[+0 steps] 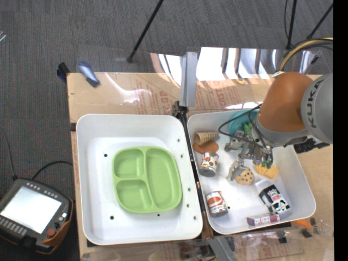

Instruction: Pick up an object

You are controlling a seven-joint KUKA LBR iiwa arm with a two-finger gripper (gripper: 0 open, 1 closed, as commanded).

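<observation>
Far left: a handheld control tablet (31,215) lies on the dark floor, outside the bench.
Left bin (95,135): holds a green divided plate (147,179) near its middle, with bare white floor all round between plate and walls.
Divider: the two bins' inner rims meet just right of the plate.
Right bin (304,189): crowded along its left wall, where an ice cream cone toy (205,137), a brown cookie shape (205,147) and a small printed can (209,163) stand close together; a red can (216,204) lies lower down.
Open room: bare floor in the right bin's lower middle, between the red can and a black-and-white carton (274,199); a small pink bar (263,219) lies by the front rim.
Gripper (243,170): its fingers are spread wide, pointing down over a tan holed cheese piece (246,176), touching or just above it; nothing is gripped between them.
Beside it: a yellow wedge (266,171) just right of the fingers.
</observation>
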